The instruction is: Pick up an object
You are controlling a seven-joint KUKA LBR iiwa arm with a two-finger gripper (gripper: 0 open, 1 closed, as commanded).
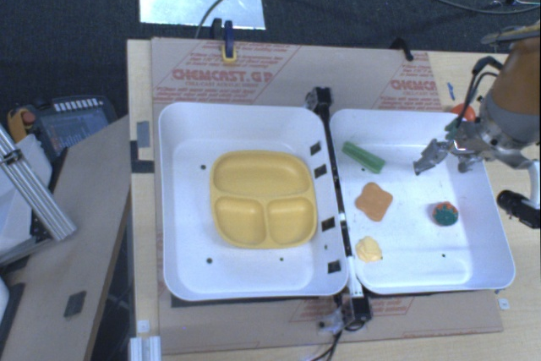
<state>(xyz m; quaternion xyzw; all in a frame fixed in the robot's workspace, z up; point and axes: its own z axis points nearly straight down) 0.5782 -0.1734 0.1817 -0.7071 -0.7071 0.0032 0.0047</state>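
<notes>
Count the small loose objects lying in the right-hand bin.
4: a green block near the bin's far left corner, an orange piece mid-left, a pale yellow piece near the front left, and a green-and-red ball toward the right.

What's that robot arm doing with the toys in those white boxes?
The robot arm reaches in from the right, and its gripper hangs over the right bin. It holds nothing. Four small things lie in that bin: a green stick, an orange piece, a pale yellow piece and a green and red ball. The left bin holds a yellow tray.
</notes>
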